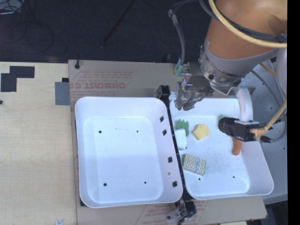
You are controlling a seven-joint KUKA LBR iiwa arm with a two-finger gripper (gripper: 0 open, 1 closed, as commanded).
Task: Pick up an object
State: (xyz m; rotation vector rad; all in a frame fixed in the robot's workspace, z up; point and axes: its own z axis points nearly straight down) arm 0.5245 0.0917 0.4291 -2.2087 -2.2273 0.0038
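My gripper (186,102) hangs over the far left corner of the right bin (253,182), above the objects and apart from them. Just below it lies a small green piece (182,124). A yellow ridged block (200,131) sits to the right of that. A white object (181,138) rests against the bin's left wall. Nearer the front lies a flat checkered pad (194,164). An orange stick (236,147) lies at the right, partly hidden by the wrist hardware, with another bit of green (224,118) above it.
The left bin (84,125) stands beside the right one, divided from it by a black clipped rim (169,139). Both rest on a cardboard sheet (117,78). The large arm body (243,32) looms over the right bin's far side.
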